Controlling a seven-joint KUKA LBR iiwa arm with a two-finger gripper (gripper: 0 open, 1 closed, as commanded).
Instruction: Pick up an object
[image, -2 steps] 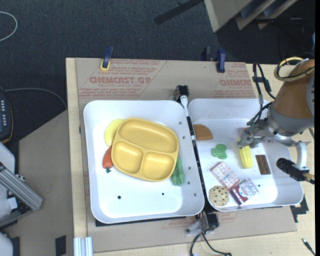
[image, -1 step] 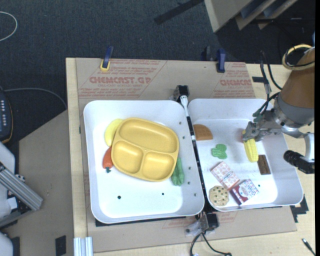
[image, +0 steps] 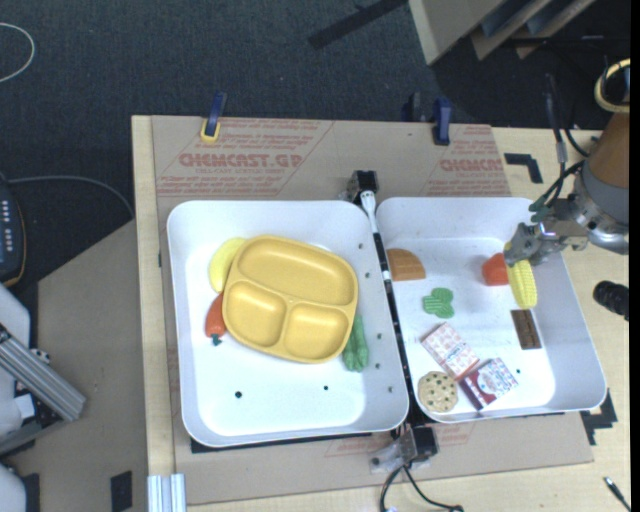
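Observation:
My gripper (image: 524, 250) hangs over the upper right part of the right bin (image: 570, 385), reaching in from the right. Just below it lies a yellow corn cob (image: 523, 284), and a small red object (image: 495, 270) sits next to the cob on its left. The gripper's tip is right above the top end of the cob; I cannot see whether it touches it. Nothing shows as lifted off the bin floor.
The right bin also holds a brown bread piece (image: 405, 264), a green toy (image: 437, 300), a brown bar (image: 526, 328), a cookie (image: 437, 392) and two packets (image: 447, 347). In the left bin (image: 200, 390), a yellow divided plate (image: 290, 300) lies among yellow, red and green items.

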